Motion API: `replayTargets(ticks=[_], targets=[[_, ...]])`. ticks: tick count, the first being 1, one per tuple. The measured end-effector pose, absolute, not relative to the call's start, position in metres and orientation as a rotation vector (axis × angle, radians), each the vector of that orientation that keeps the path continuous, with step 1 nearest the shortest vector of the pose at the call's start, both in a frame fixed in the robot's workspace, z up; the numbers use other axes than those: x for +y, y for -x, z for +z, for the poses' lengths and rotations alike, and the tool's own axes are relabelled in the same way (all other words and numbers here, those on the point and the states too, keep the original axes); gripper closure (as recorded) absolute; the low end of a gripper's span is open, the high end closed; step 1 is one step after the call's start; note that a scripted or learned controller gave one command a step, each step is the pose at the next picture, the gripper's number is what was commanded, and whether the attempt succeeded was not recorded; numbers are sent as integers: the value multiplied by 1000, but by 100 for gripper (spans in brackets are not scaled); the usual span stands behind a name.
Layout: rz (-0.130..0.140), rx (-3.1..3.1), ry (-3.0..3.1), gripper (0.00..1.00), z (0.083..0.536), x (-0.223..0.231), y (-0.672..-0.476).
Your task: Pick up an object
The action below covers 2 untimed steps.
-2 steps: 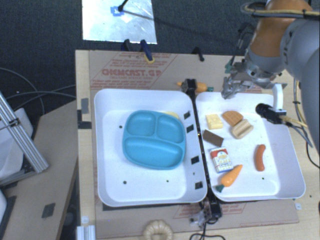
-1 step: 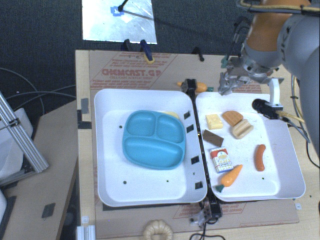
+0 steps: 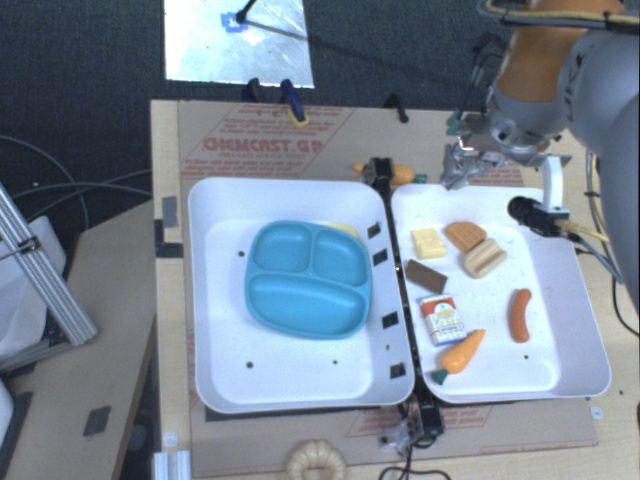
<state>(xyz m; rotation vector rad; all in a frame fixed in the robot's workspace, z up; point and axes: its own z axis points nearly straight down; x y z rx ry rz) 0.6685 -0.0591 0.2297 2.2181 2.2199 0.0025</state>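
I see the bench [image 3: 250, 133] covered with printed cardboard, standing on dark carpet, with a shiny square sheet [image 3: 238, 26] on the floor behind it and cables trailing at the left. Two white bins sit side by side. The left bin [image 3: 225, 318] holds a blue divided tray [image 3: 308, 278]. The right bin [image 3: 560, 348] holds the food toys: a cheese block [image 3: 429, 242], a round cookie [image 3: 464, 234], a bread piece [image 3: 484, 258] touching the cookie, a brown bar [image 3: 427, 276], a small carton [image 3: 442, 319], a carrot [image 3: 463, 351] just below the carton, and a sausage [image 3: 520, 314] off to the right. A black fitting [image 3: 535, 214] reaches in over that bin's far right rim. The arm [image 3: 560, 58] hangs over the far edge of the right bin; its gripper [image 3: 462, 168] is above the rim, apart from every toy, and I cannot tell how the claw is set. A ring [image 3: 318, 461] lies at the bench's near edge.
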Motion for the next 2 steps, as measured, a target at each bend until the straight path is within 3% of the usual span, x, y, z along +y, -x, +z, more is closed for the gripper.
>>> replayTargets(ticks=[2], targets=[[1,2222,-2218,100,217,-55,-668]])
